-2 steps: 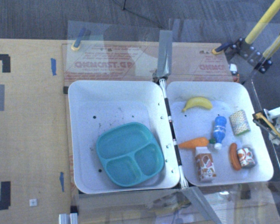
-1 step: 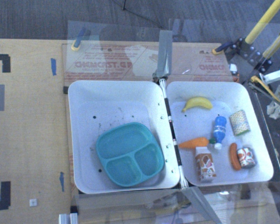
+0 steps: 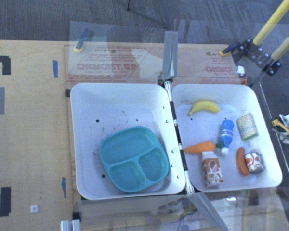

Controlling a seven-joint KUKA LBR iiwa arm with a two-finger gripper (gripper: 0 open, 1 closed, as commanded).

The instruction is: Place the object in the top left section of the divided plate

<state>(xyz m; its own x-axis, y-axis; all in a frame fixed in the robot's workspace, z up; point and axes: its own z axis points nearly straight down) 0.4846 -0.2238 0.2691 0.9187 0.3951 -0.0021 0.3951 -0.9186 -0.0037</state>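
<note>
teal divided plate [image 3: 134, 159], yellow banana [image 3: 204, 107], blue bottle [image 3: 226, 133], orange carrot [image 3: 199, 147]

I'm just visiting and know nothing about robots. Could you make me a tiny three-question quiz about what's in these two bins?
1. True or false: the teal divided plate lies in the left bin.
2. Which lies nearest the banana? A) blue bottle B) red can C) juice carton
3. Fill in: the carrot lies in the ___ bin.

Key: 1 true; 2 A; 3 right.

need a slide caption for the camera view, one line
Teal divided plastic plate in the left white bin; yellow banana, blue bottle, orange carrot and other items in the right bin.
</note>
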